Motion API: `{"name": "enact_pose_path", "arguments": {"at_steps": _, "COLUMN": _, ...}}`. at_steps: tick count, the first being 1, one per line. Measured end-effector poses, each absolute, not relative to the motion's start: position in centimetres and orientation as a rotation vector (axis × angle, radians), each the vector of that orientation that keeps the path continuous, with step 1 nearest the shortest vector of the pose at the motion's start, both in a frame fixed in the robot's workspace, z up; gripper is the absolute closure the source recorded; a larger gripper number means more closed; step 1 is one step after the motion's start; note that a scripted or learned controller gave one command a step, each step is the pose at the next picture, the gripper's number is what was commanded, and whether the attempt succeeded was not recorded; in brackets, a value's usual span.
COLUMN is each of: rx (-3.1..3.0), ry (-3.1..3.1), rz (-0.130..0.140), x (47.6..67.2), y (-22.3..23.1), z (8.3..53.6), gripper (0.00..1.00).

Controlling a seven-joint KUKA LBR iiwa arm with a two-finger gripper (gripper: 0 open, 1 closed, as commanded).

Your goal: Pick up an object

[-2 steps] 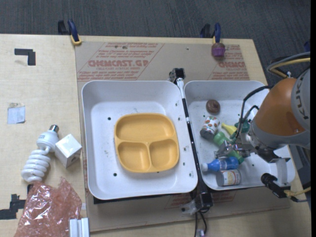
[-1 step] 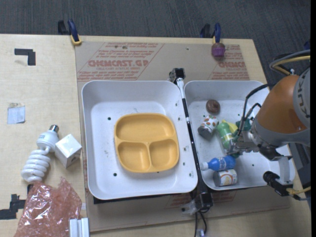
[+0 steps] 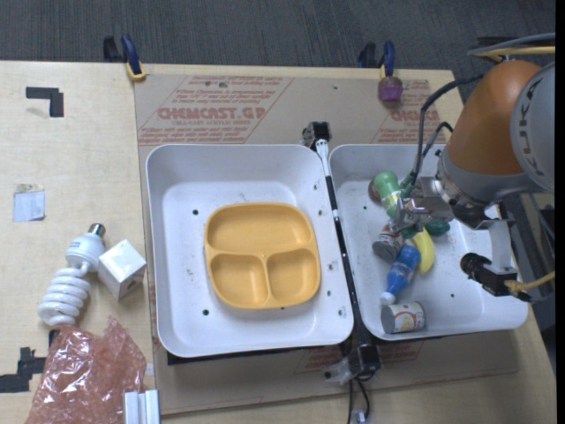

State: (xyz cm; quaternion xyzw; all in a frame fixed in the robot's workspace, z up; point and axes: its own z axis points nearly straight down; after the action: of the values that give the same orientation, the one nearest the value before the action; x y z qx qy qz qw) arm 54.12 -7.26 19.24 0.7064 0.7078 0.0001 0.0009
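The right bin (image 3: 477,312) holds a cluster of small objects: a green round piece (image 3: 385,185), a blue bottle with a white cap (image 3: 401,275), a yellow banana-like piece (image 3: 425,249), a grey piece (image 3: 386,249) and a small can lying on its side (image 3: 403,317). My gripper (image 3: 411,208) is down in this bin at the top of the cluster, right beside the green piece and above the yellow one. The arm's grey body and orange band cover the bin's upper right part. The left bin (image 3: 177,316) holds a yellow divided plate (image 3: 262,255).
Left of the bins, on the wooden bench, lie a white spiral light bulb (image 3: 69,283), a small white box (image 3: 122,268) and a crumpled pink plastic bag (image 3: 84,378). A purple object (image 3: 390,88) sits behind the right bin. Black cables run along the arm at right.
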Motion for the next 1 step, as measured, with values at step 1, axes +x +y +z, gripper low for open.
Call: {"name": "enact_pose_path", "arguments": {"at_steps": 1, "rx": 2.218, "ry": 2.223, "rz": 0.0, "x": 54.11, "y": -7.26, "z": 19.24, "gripper": 0.0}}
